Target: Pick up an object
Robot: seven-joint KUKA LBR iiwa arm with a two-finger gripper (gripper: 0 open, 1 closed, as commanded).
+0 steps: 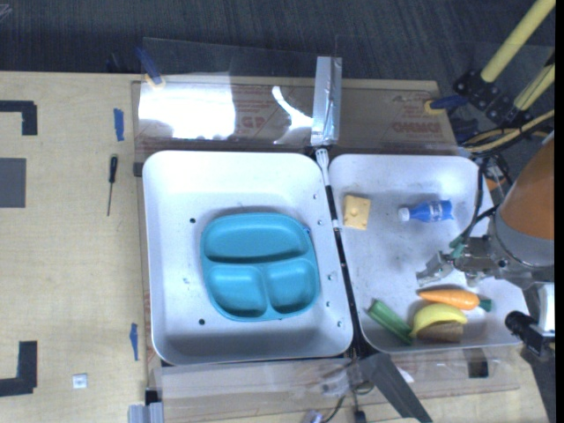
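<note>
My pincer (445, 263) hovers over the carrot (451, 298), its grip state unclear to me; banana (438, 321) lies touching, so I might nudge both away.

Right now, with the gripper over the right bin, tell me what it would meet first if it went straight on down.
The gripper points down and toward the view's left. Going on, it would probably meet the right bin's bare floor first, just above the carrot. Its height is unclear from this slanted view.
</note>
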